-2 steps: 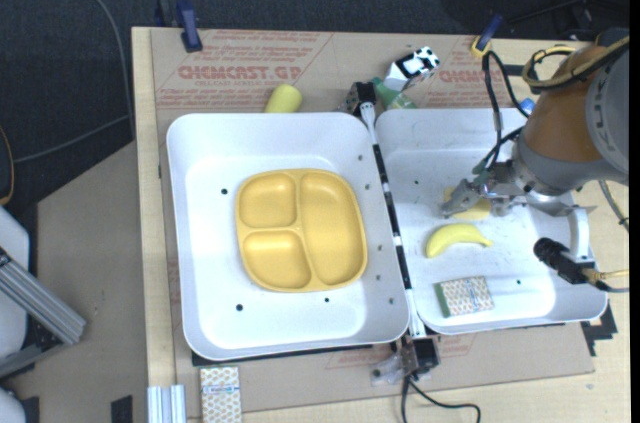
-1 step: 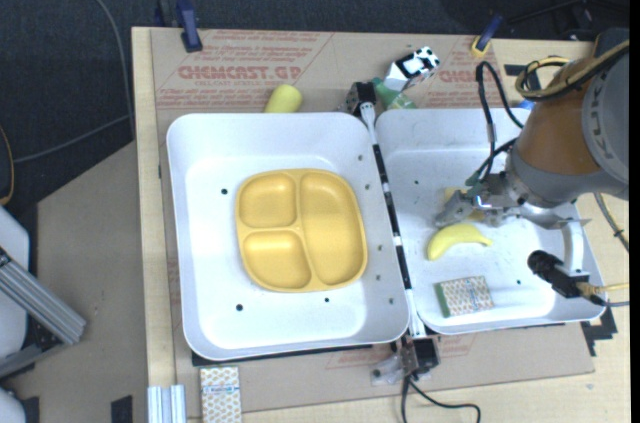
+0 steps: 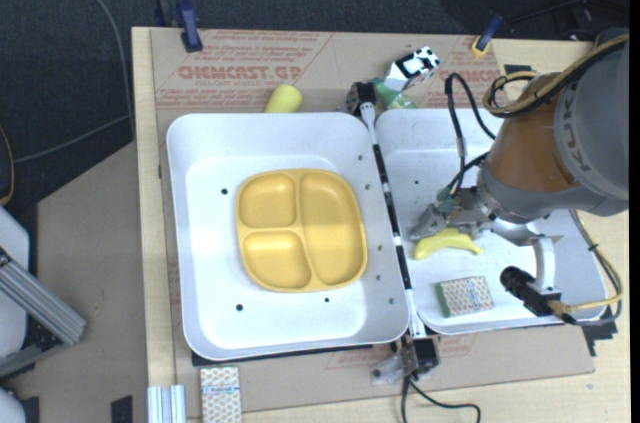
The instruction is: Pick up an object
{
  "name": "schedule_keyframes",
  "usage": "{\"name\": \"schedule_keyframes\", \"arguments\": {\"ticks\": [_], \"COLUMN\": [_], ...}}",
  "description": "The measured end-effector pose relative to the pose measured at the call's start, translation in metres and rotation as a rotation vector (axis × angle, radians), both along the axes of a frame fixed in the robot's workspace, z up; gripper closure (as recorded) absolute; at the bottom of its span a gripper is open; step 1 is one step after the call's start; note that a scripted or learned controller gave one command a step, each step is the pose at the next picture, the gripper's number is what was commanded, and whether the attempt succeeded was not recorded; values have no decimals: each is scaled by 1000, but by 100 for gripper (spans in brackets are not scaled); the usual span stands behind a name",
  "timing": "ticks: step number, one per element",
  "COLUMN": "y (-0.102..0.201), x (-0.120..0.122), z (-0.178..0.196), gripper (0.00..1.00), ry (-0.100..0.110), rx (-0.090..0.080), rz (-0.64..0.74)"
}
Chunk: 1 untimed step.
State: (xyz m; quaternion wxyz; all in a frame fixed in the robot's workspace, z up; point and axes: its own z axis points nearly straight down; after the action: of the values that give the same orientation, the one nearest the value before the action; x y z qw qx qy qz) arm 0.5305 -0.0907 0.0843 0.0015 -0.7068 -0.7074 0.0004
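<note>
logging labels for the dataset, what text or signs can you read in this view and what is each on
"CHEMCAST GP": large red print on the brown sheet under the bins, behind the left bin.
Smaller red lines above and below it: too blurred to read.
Grey letters on the arm, cut by the frame edge: not readable.
Patterned packet in the right bin: print too small to read.

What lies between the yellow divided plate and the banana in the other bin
In the camera view, the adjoining bin walls with a dark strip along them separate the plate and the banana; otherwise bare white bin floor.
</note>
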Motion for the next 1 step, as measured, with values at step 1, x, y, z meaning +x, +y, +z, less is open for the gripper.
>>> {"name": "schedule_keyframes", "arguments": {"ticks": [1], "y": [0], "x": [0], "z": [10], "gripper": [100], "ry": [-2], "rx": [0], "rz": [-1]}}
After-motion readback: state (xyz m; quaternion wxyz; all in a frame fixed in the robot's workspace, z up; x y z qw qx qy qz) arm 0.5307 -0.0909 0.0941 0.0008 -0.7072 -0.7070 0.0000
